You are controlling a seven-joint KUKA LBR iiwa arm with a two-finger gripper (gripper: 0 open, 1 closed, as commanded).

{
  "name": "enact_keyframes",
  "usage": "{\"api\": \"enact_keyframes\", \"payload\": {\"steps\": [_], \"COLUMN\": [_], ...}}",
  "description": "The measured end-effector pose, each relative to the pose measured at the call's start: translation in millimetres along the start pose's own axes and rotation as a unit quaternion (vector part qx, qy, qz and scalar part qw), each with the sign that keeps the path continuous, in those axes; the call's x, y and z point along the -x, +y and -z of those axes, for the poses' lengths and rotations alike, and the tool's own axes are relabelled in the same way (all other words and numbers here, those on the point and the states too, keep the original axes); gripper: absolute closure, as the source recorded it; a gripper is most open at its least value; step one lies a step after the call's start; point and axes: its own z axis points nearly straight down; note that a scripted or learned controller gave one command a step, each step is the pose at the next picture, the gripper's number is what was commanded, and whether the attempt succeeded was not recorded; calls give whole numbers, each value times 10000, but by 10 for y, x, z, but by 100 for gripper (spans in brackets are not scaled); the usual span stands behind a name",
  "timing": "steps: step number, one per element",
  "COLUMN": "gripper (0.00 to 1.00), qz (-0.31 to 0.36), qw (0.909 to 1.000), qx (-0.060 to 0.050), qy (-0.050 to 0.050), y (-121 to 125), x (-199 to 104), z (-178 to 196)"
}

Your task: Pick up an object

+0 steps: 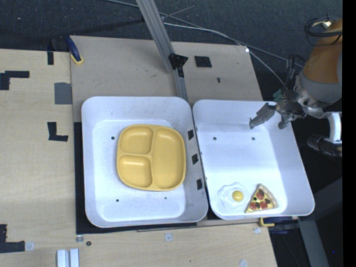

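One yellow tray (151, 157), one egg (232, 194), one pizza slice (261, 198) (both toys)

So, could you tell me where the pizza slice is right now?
The pizza slice lies in the right bin's near right corner, just right of the fried egg.

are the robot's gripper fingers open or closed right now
Open. The gripper hangs over the right bin's top edge, its two fingers spread apart with nothing between them.

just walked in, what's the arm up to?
The claw hangs over the far right corner of the right bin, fingers spread, holding nothing. The toy fried egg and pizza slice lie at that bin's near edge, untouched. The yellow divided plate sits in the left bin.
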Motion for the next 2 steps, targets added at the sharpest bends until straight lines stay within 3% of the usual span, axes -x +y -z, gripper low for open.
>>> {"api": "enact_keyframes", "payload": {"steps": [2], "gripper": [0], "qz": [-1], "qw": [10000], "qx": [-23], "qy": [-3], "y": [-37], "x": [87], "z": [-969]}}
